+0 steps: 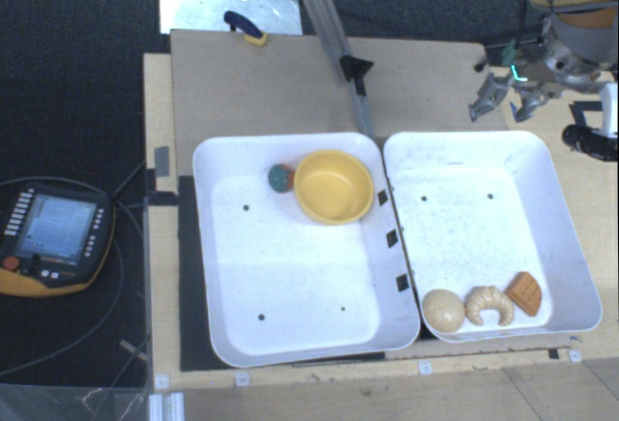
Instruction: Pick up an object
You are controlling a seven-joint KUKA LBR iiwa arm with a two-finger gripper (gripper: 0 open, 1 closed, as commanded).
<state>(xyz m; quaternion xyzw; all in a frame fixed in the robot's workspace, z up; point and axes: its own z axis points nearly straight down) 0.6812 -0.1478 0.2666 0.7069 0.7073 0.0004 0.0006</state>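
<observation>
My gripper [510, 104] hangs above the bench just beyond the far edge of the right bin [484, 206], fingers spread open with nothing between them. Along that bin's near wall lie a pale round bun [443, 310], a croissant [490, 304] and a small brown waffle piece [525, 292]. In the left bin [290, 284], near its far wall, a yellow bowl [334, 186] stands upright. A small green and red ball [280, 178] rests against the bowl's left side.
A grey slanted pole [324, 13] with a black clamp crosses the bench behind the bins. A blue-and-yellow tool [245, 26] lies at the far bench edge. A teach pendant [48, 235] sits on the floor at left.
</observation>
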